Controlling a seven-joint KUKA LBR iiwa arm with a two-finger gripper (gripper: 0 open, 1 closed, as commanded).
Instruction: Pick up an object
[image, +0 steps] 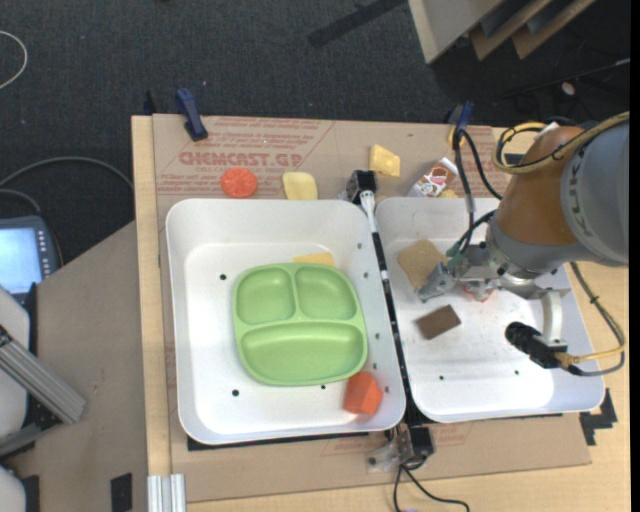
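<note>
Your gripper (452, 282) sits low in the right bin (480, 395) to reach the two brown blocks; tan block (419, 261) touching it, dark block (438, 322) just below; grip state can't be told

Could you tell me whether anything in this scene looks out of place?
Yes: an orange disc, two yellow pieces and a small packet lie on the cardboard beyond the bins, outside them.
</note>
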